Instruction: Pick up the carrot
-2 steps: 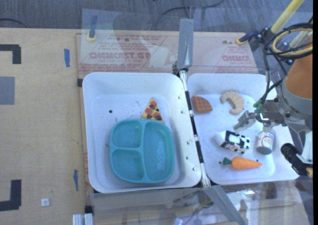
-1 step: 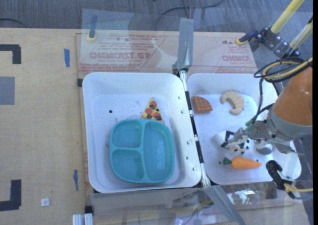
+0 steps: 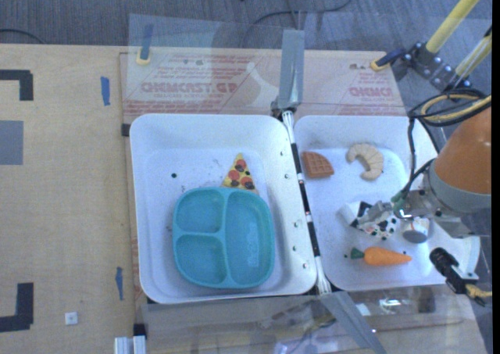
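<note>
From the overhead camera, the left bin (image 3: 156,149) is holding a teal divided plate (image 3: 224,238) and a pizza slice (image 3: 239,173). The right bin (image 3: 336,266) is holding a waffle (image 3: 317,164), a croissant (image 3: 366,160) and the carrot (image 3: 380,256), lying crosswise near the front wall, tip pointing right. The gripper (image 3: 383,219) is hovering just above it; whether its jaws are apart cannot be told.

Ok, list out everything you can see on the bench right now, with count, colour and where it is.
bins: two, white, side by side on the bench
divided plate: one, teal, left bin, near side
pizza slice: one, yellow with red spots, left bin, touching the plate's far edge
waffle: one, brown, right bin, far left
croissant: one, tan, right bin, far side
carrot: one, orange with green top, right bin, near side, lying flat
arm: one, grey with orange band, right
gripper: one, above the carrot
</note>
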Robot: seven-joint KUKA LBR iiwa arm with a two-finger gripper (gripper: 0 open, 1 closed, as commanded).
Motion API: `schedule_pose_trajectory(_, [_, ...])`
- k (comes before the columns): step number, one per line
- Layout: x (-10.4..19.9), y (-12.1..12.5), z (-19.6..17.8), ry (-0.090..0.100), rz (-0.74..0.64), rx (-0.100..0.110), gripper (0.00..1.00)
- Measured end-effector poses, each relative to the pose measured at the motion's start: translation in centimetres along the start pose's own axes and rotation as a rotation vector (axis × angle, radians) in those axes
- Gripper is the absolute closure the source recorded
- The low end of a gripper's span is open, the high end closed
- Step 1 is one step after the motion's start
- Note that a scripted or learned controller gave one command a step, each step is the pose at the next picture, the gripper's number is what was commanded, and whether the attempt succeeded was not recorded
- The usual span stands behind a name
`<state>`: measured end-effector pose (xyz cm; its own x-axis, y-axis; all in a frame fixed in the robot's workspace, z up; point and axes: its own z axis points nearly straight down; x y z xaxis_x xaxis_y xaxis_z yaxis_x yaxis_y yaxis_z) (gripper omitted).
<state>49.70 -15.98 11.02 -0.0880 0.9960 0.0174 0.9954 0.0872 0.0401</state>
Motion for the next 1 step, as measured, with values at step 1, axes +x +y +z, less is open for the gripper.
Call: schedule_pose_trajectory(1, [1.09,-1.69,0.59,-0.012,-0.211,0.041,0.0])
